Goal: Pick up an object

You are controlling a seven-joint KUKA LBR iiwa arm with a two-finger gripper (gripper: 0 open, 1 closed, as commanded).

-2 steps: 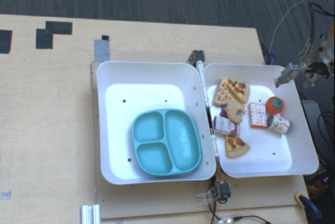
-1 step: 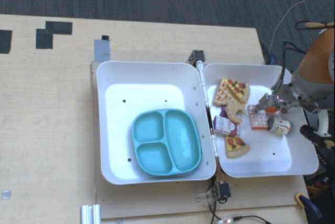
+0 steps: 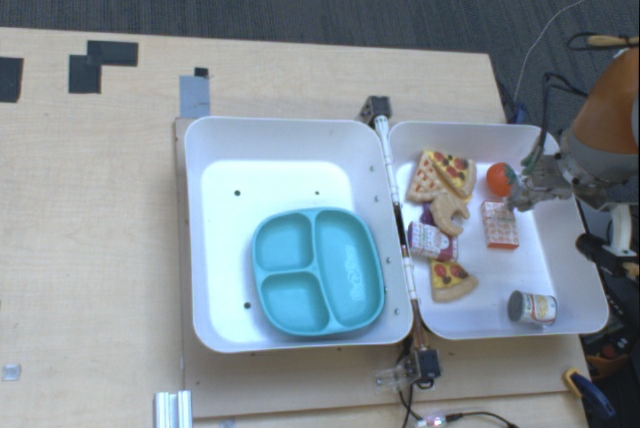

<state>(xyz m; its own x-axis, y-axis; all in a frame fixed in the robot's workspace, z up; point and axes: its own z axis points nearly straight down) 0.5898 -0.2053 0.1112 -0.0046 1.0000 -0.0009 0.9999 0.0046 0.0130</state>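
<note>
The right bin [image 3: 585, 311] is crowded on its left with toy food [image 3: 445, 216]. Bare floor lies between the carton [image 3: 500, 225] and the can [image 3: 531, 308]. A blue tray [image 3: 318, 270] fills the left bin's [image 3: 200, 216] near half.

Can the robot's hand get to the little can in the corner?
Probably yes. The can lies by itself near the bin's front edge, apart from the other toys, and the hand hangs over the same bin.

I see two bins side by side on the table [image 3: 90, 216]. Left bin [image 3: 215, 156] holds a divided plate [image 3: 318, 270]. Right bin [image 3: 570, 291]: waffle [image 3: 442, 175] at back, tomato [image 3: 500, 179] right of it, can [image 3: 531, 307] front right, pizza slice [image 3: 451, 280] front left.
</note>
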